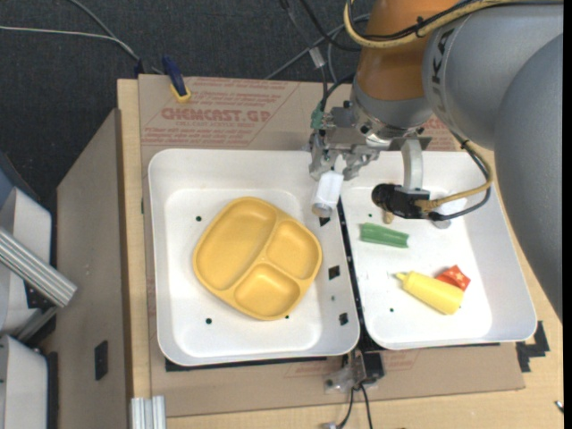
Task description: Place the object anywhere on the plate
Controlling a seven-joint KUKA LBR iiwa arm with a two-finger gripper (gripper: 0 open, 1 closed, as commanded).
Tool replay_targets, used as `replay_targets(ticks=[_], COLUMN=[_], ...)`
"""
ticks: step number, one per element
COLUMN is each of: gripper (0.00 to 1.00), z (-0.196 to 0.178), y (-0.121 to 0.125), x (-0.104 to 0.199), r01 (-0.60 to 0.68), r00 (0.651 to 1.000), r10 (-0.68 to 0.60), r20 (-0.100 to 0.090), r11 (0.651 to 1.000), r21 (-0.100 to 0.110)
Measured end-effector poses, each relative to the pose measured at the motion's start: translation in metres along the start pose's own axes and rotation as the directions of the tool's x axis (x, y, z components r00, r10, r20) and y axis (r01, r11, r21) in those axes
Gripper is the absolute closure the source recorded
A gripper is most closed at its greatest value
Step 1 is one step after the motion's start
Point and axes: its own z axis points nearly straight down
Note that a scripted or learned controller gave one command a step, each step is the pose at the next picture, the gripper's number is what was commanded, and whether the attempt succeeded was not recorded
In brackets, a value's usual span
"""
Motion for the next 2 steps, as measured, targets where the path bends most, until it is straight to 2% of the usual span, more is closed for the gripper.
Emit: replay_targets(ticks=[1,2], gripper=[1.0,1.0], z=[0.003,0.019], y=[-0.001,0.013], x=[0.047,0.101], r01=[-0.002,-0.002], r00=[1.0,1.0], r10=[0.002,0.002], r20=[0.001,0.002], r11=[1.0,1.0], r21=[0.0,0.0])
